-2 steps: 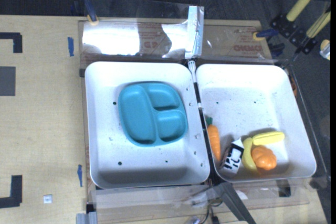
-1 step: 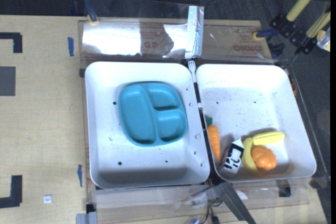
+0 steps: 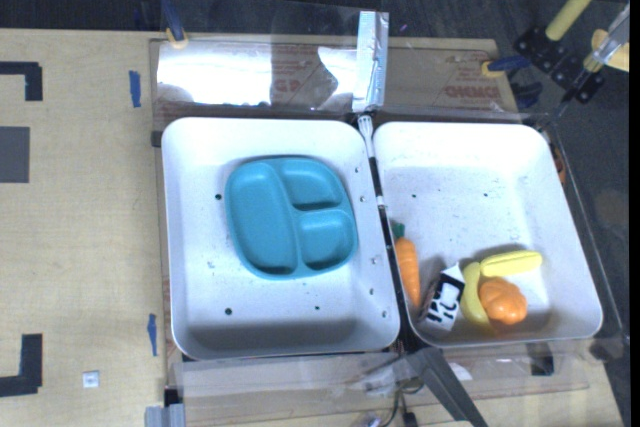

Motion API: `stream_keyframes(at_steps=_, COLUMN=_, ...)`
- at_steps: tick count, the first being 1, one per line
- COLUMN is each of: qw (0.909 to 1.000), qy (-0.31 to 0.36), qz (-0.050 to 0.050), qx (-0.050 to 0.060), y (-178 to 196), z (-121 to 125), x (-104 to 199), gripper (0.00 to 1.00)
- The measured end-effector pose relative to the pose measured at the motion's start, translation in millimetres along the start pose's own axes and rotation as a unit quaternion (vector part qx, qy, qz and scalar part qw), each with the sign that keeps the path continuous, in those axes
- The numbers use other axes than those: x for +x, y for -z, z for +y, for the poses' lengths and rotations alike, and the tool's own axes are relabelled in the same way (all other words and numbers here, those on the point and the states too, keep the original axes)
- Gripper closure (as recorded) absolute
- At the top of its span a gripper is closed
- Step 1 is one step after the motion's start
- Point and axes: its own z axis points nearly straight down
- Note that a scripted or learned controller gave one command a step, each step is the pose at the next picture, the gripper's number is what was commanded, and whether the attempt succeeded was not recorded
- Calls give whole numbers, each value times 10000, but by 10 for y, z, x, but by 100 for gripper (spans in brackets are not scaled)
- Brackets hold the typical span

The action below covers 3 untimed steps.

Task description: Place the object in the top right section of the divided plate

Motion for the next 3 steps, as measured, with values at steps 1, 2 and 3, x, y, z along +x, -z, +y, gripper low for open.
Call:
stream_keyframes(at_steps=1, qw=9989, qy=470, qz=0, qx=-8, y=34, z=-52, x=653, gripper=100)
stream_keyframes(at_steps=2, qw=9986, qy=534, qz=-1, qx=-1, y=8, z=-153, x=354, gripper=100)
stream_keyframes(at_steps=3, qw=9952, qy=977, qz=-3, qx=-4, y=7, z=-62, x=51, gripper=100)
